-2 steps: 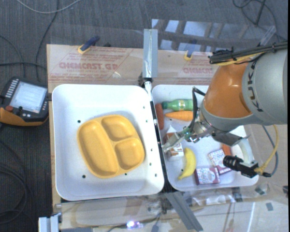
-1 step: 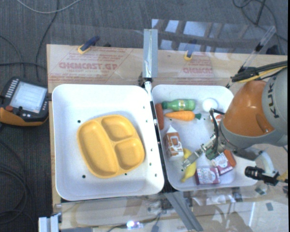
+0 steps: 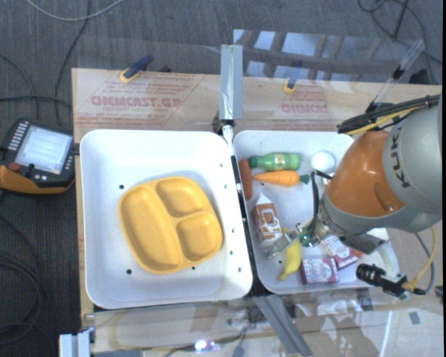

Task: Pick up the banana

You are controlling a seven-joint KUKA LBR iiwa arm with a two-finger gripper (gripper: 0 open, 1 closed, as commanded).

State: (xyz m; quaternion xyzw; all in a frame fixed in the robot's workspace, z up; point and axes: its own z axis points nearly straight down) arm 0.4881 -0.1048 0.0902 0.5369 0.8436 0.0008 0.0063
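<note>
Banana [image 3: 289,259] lies in the right bin [image 3: 372,292], near that bin's front edge, tilted with its upper end toward the arm and its lower end toward the bin's front left. Its upper tip runs in among the metal parts of the claw [image 3: 306,236], so where the fruit stops and the claw starts is hard to make out. The arm [image 3: 379,177], grey with an orange band, hangs over the right half of that bin and hides whatever sits under it; whether the claw is spread or pressed together cannot be told from this view.

Just left of the banana lies a small carton [image 3: 267,222] with a brown label, and just right of it a pink box [image 3: 319,270]. Another red and white packet [image 3: 343,252] is partly covered by the arm. Toward the back of the bin lie a green bottle [image 3: 276,161] and a carrot [image 3: 276,178] side by side, with a white ball [image 3: 323,160] beside them, close to the arm's edge. A reddish thing [image 3: 244,178] stands along the bin's left wall, too narrow to identify.

The left bin [image 3: 104,274] holds a yellow divided tray [image 3: 170,222] with three compartments. On the floor beside the desk [image 3: 134,99] lies a pendant [image 3: 33,158] with a screen
</note>
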